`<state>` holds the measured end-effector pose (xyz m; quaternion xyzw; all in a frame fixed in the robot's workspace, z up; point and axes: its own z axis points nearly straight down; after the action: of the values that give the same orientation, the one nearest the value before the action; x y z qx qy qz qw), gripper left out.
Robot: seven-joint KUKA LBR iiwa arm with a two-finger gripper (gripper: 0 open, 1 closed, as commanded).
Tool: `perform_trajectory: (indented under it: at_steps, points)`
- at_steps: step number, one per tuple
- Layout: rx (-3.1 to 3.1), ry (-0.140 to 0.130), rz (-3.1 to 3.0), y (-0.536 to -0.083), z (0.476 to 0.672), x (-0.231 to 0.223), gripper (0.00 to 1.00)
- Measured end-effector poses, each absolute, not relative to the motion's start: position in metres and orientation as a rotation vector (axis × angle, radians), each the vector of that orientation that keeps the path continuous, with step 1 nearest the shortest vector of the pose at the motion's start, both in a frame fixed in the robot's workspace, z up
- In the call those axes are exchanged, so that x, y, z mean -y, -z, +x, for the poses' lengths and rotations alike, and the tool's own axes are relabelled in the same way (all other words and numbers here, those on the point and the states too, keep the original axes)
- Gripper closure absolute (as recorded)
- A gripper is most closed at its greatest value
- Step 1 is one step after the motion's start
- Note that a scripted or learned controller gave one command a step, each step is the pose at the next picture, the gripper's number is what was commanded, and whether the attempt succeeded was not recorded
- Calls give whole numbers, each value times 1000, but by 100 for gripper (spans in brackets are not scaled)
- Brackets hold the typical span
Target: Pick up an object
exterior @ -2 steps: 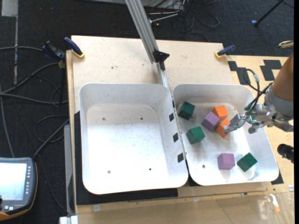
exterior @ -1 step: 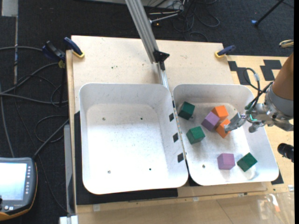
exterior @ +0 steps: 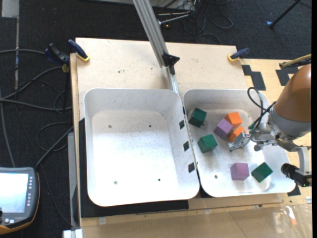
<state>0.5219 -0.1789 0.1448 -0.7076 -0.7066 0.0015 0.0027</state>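
Purple cube (exterior: 239,171) and green cube (exterior: 261,172): near rim, just below gripper (exterior: 237,143). Gripper: low in right bin (exterior: 213,190), fingers beside orange cube (exterior: 236,132); opening and grip cannot be told. Step: approach. Next: centre, close, lift.

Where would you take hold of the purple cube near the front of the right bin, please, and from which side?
I would come straight down on the purple cube from above and close on two opposite vertical faces. It sits flat with its top showing, and there is bare floor on its left and far sides. The green cube lies close on its right, so I would probably pinch front to back.
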Motion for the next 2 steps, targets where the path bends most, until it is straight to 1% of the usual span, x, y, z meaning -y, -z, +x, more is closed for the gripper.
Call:
perform_trajectory:
  at_steps: [1,2]
  points:
    - [2220,-2,-2222,-93,522,179,0]
    - [2223,2,-2224,-106,523,179,100]
